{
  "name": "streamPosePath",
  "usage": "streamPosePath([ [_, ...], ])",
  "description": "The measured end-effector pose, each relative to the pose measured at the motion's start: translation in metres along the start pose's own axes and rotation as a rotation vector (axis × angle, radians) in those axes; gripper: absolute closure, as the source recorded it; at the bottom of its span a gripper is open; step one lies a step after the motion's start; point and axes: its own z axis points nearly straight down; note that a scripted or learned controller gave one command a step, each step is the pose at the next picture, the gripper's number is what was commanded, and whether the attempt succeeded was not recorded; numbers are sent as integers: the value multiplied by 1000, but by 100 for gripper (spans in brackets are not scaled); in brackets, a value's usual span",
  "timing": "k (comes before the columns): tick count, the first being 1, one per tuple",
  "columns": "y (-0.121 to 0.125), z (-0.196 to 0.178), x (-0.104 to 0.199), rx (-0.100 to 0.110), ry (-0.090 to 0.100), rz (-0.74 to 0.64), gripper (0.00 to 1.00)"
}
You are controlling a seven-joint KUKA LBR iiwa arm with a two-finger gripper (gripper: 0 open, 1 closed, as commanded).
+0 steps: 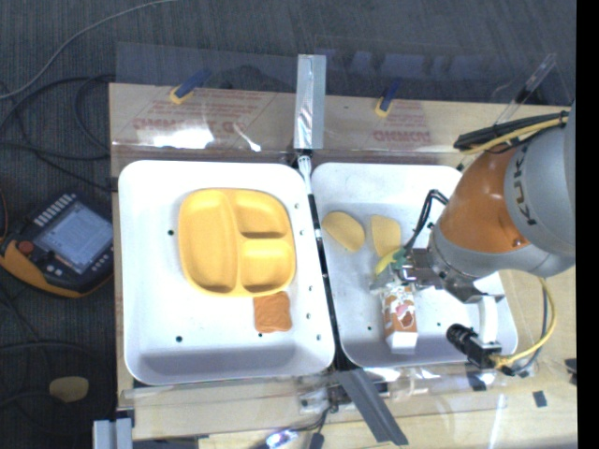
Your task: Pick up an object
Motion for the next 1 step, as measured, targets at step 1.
streamPosePath([
  [1, 19, -114, 80, 7, -3, -84, 100],
])
